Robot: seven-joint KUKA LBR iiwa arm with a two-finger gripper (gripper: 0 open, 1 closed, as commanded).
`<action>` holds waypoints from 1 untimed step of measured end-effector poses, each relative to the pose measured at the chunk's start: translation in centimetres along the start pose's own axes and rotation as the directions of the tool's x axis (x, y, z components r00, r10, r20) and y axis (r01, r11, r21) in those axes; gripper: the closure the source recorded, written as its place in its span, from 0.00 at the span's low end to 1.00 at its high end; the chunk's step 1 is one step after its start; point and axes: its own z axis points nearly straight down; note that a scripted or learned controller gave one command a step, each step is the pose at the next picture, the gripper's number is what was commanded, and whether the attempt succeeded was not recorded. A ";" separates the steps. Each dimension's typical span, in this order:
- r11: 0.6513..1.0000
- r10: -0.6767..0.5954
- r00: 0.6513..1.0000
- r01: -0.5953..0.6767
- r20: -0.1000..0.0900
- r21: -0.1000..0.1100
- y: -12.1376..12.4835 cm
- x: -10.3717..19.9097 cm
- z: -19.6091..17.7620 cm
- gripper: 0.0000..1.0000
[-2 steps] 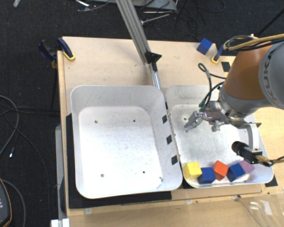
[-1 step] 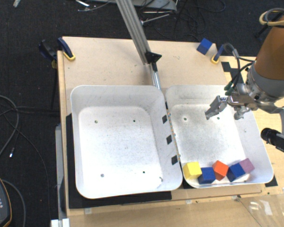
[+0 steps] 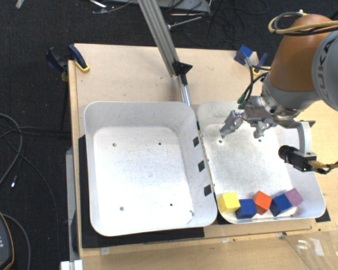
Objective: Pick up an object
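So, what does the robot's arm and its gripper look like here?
The arm is thick and rounded, with an orange band above grey casing that carries dark lettering. A yellowish cable loops over its top, and thin dark and green wires run down to the wrist. The gripper is grey metal with two slim fingers. A black cylinder on a white bracket sits beside it.

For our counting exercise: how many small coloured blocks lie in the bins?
5, clustered along the right bin's near edge: yellow block, blue block, orange block, second blue block, purple block.
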 end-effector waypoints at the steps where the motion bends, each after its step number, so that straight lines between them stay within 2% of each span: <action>1: 1.000 0.010 1.000 -0.010 0.001 0.004 1.2 -6.3 13.6 0.00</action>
